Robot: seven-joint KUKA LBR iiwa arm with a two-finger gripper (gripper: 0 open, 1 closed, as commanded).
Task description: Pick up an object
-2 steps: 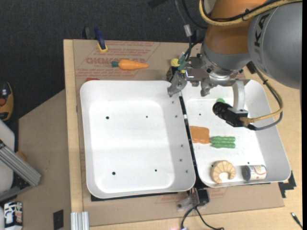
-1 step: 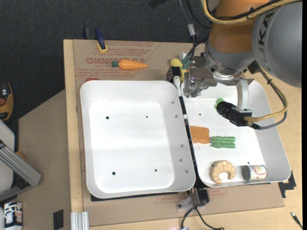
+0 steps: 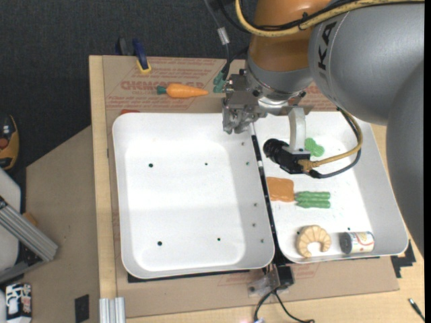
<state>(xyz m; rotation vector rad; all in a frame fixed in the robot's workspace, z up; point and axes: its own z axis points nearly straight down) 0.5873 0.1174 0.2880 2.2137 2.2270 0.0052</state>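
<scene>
On the bench, two white bins are seen side by side: the left bin (image 3: 182,194) and the right bin (image 3: 367,180). In the right bin five loose things are counted: one orange block (image 3: 281,189), one green pod (image 3: 313,199), one croissant (image 3: 314,240), one small can (image 3: 356,242) lying on its side, and one green piece (image 3: 313,147) near the far side. One toy carrot (image 3: 183,91) is seen outside the bins, on the cardboard behind the left bin.

The gripper (image 3: 237,116) is held over the far end of the divide between the two bins, at the left bin's far right corner. Nothing is seen between its fingers; whether they are spread or pressed together cannot be told. The things in the right bin lie nearer the camera and to the right of the gripper, apart from it; the carrot lies to its left, also apart.
</scene>
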